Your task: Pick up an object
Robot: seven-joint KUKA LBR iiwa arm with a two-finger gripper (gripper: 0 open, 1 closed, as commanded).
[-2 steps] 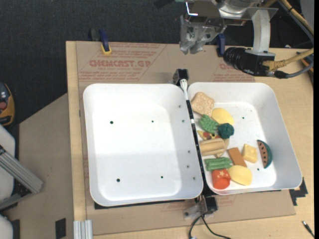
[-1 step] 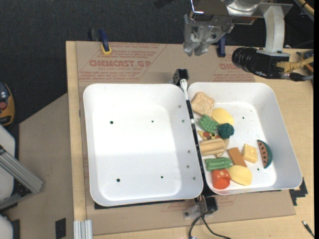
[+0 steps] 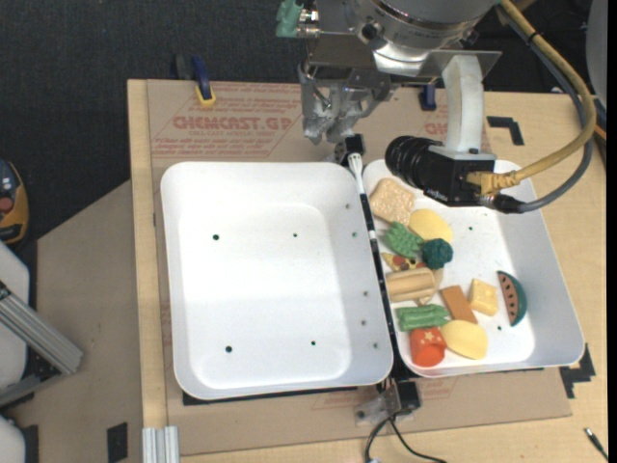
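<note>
Dark carpet surrounds a surface bearing two white bins; toy food [image 3: 431, 287] crowds the right bin [image 3: 549, 297], and the claw [image 3: 333, 128], state unclear, hovers at upper centre, so a descent might strike the bins' rims.

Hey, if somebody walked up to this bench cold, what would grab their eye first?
Probably the heap of colourful toy food crowded into the right bin: a red tomato, a watermelon slice and a yellow lemon among others. Next, the big grey arm hanging over the top edge, its gripper above the bench just behind the bins. The left bin reads as a broad white expanse.
</note>
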